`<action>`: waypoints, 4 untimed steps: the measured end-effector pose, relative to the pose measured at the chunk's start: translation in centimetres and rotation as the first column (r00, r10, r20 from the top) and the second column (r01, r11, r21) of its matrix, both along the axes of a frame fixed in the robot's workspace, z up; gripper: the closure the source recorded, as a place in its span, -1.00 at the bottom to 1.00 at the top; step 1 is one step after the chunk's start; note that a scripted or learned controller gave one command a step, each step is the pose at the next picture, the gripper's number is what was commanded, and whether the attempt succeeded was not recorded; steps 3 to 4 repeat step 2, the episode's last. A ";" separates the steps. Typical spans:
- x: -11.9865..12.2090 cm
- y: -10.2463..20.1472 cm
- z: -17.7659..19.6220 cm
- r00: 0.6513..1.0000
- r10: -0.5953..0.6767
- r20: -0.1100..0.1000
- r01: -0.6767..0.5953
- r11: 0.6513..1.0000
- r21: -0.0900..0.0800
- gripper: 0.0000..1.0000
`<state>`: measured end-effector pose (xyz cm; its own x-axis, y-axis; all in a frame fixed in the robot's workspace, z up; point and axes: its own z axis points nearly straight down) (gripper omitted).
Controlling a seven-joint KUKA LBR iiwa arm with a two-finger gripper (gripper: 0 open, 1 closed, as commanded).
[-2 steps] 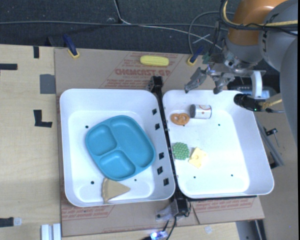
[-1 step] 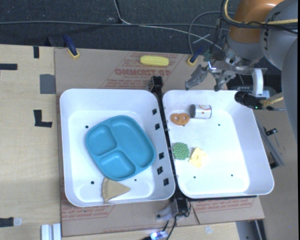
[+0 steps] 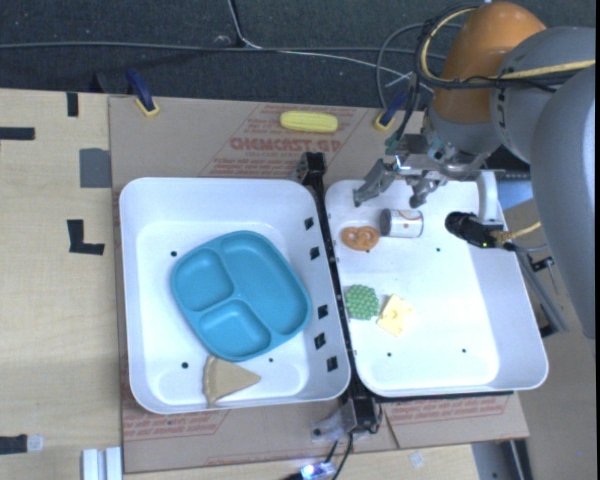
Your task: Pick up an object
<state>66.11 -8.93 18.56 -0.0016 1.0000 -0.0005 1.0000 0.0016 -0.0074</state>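
Gripper, fingers spread and empty, above small can: descend squarely astride it, clear of pretzel.

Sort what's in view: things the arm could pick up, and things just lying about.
For the job: gripper, small can, pretzel, green piece, yellow piece, all in the right bin.

Lying about: blue divided plate, tan wedge, yellow banana-like toy, blue-yellow clamps.
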 end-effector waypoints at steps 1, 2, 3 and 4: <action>0.1 -0.5 -6.1 1.000 0.000 0.005 0.000 1.000 -0.002 -1.00; 0.7 -0.6 -7.0 1.000 0.001 0.026 -0.001 1.000 -0.005 -1.00; 0.7 -0.6 -7.0 1.000 0.001 0.026 -0.001 1.000 -0.005 -1.00; 0.7 -0.6 -7.0 1.000 0.001 0.026 -0.001 1.000 -0.005 -1.00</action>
